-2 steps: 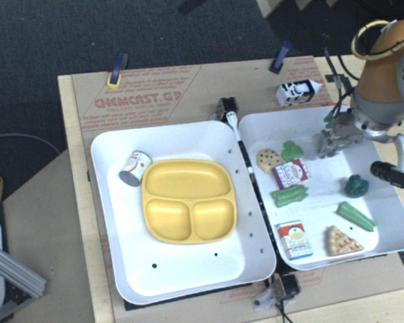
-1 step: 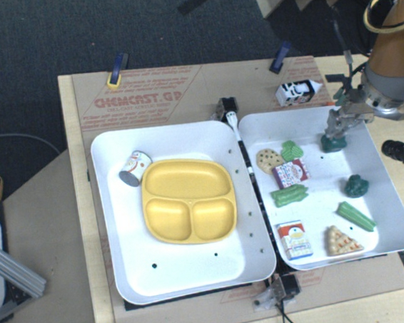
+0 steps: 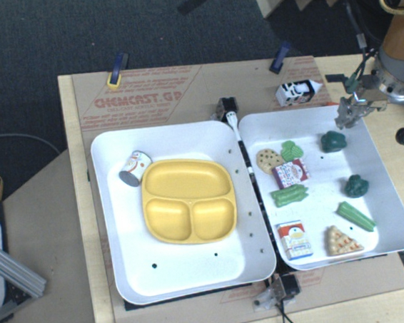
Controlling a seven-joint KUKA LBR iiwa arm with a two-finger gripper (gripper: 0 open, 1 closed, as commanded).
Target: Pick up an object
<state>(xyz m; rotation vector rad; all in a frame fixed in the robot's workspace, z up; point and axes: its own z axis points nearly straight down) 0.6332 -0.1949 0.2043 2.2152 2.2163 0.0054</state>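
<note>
Camera view, looking down at a slant on the desk (image 3: 180, 88) and its two white bins. My end effector (image 3: 349, 114) sits at the far right corner of the right bin (image 3: 383, 167), reaching in from the right; whether it is spread or closed I cannot tell, and nothing is visibly in its grip. Just beside it, toward the near side, lies a dark green lump (image 3: 333, 141), close to the tip but not visibly touched. Farther down the same bin rest a second dark green lump (image 3: 356, 186), a long green pod (image 3: 356, 216) and a pizza slice (image 3: 342, 241) near the front rim. Along the bin's left half, from back to front: a cookie (image 3: 267, 159) touching a light green leafy piece (image 3: 291, 151), a red packet (image 3: 290, 174), a green pickle (image 3: 289, 196) and a small red-and-white carton (image 3: 294, 240). Left bin (image 3: 192, 276): a yellow divided plate (image 3: 189, 200) in the middle, with a small can (image 3: 134, 168) lying on its side at the plate's far left corner. Behind the right bin, on the desk, stands a black-and-white toy (image 3: 298, 92).
</note>
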